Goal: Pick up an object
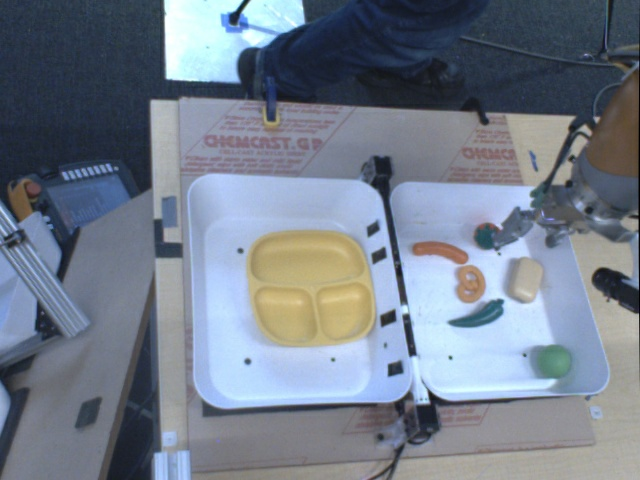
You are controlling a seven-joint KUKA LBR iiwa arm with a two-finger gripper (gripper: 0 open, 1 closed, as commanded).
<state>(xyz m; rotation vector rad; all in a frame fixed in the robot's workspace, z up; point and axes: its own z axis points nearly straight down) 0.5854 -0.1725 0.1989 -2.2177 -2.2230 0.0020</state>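
A pale wooden bench [330, 128] carries two white bins above dark carpet; the left bin [215, 268] holds a yellow divided tray [308, 286]. Near the right bin's [580, 368] far edge lies a small round green-and-red toy [486, 234], touching the gripper [522, 224], whose fingers stand apart, grasping nothing.

Even bright light, slightly soft focus

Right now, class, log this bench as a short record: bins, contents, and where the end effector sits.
left bin: yellow divided tray
right bin: orange sausage, orange ring, cream block, green pepper, green ball, small red-green item
end effector: over right bin's far side, beside the small red-green item
held object: none seen
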